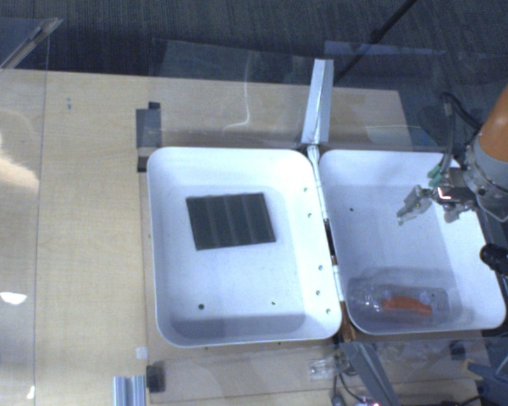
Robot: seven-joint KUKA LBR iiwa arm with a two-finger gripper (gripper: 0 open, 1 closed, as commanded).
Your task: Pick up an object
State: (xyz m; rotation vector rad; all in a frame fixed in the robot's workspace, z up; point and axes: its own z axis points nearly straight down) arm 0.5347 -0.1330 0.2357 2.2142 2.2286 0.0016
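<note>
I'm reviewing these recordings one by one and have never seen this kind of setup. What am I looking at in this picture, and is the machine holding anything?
One fixed camera looks down at a slant on a wooden bench bearing two shallow white bins side by side. The machine is a robot arm, grey and orange, reaching in from the picture's right. Its gripper, a two-finger claw, hangs over the right bin, in its upper part. I see nothing between its fingers, so it holds nothing that shows. The left bin holds a flat dark ridged pad. In the right bin, near the front edge, lies a clear plastic bottle with something orange inside. The arm's job is to pick up an object.
</note>
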